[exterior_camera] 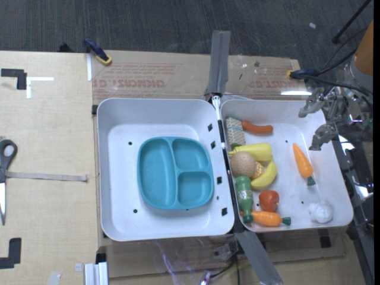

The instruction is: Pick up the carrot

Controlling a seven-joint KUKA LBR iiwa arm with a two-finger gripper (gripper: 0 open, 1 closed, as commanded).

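Lower right of frame, right bin (341, 183): a carrot (266, 219) lies near the front wall, a white lump (320, 212) right of it, a tomato (269, 199) just above it, a green bottle (243, 197) along the divider; mid-bin a second carrot (303, 162) lies alone, tilted, green tip toward lower right; left of it a banana (265, 176), a brownish round item (243, 164), a corn cob (235, 132), a red sausage (257, 127) near the back; left bin (113, 177) holds a teal divided plate (176, 172); my gripper (323, 123) sits over the right bin's upper right corner, well apart from both carrots, nothing in it; fingers too cluttered, cannot tell spread or closed; scissors (5, 171) at far left edge.
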